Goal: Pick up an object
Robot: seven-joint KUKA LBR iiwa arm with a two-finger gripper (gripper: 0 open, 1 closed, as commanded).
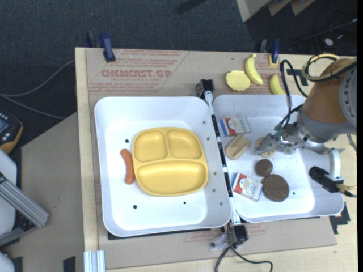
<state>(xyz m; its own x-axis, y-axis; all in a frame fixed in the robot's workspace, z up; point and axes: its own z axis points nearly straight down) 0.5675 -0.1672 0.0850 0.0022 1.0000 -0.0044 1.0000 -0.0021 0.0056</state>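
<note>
Nearest the camera in the right bin (306,208) lie a carton (248,186), a dark cookie (275,187) and a smaller brown disc (263,167). Farther in, the gripper (271,144) hangs low over a pale bread roll (237,147); whether it is spread or pressed together cannot be told. Nothing looks lifted, so the pick is judged undone. The roll's long axis runs diagonally, lower left to upper right.
</note>
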